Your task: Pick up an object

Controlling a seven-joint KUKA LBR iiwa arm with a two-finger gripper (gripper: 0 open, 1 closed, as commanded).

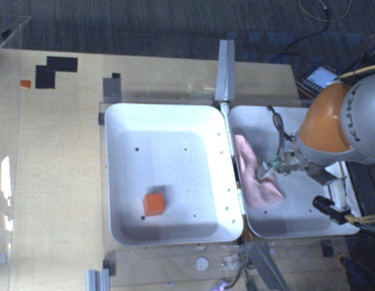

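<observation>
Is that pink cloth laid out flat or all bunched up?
Bunched up. The pink cloth lies crumpled in a long rumpled strip along the left side of the right bin, with folds and ridges visible, beside the gripper.

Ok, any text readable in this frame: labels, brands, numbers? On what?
"KU": dark letters running down the grey arm at the right edge, cut off by the frame.
The small screen behind the right bin: too blurred to read.
Nothing readable elsewhere.

The arm (342,123) hides part of the right bin (260,123) and runs off the right edge
</observation>
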